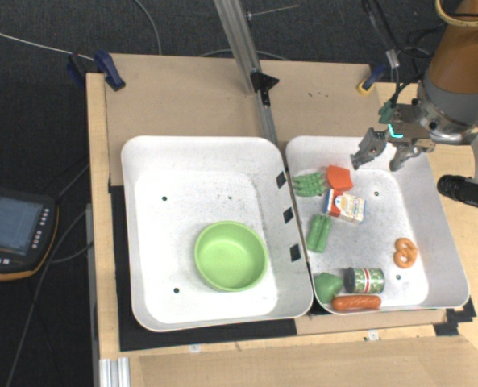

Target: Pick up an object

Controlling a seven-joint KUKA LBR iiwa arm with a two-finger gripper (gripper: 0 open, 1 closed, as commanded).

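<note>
We see the metal hand (pixel 382 151) open and empty above the right bin's (pixel 432 216) far edge; near it lie an orange block (pixel 339 177) and a boxy carton (pixel 346 207).

The bench (pixel 190 95) is a tan board carrying two shallow white bins side by side. The left bin (pixel 142 216) and the right bin (pixel 440 240) touch along their inner edges. A black mat (pixel 126 329) lies under the left bin. Blue clamps (pixel 108 69) grip the bench edge beyond the left bin.
</note>
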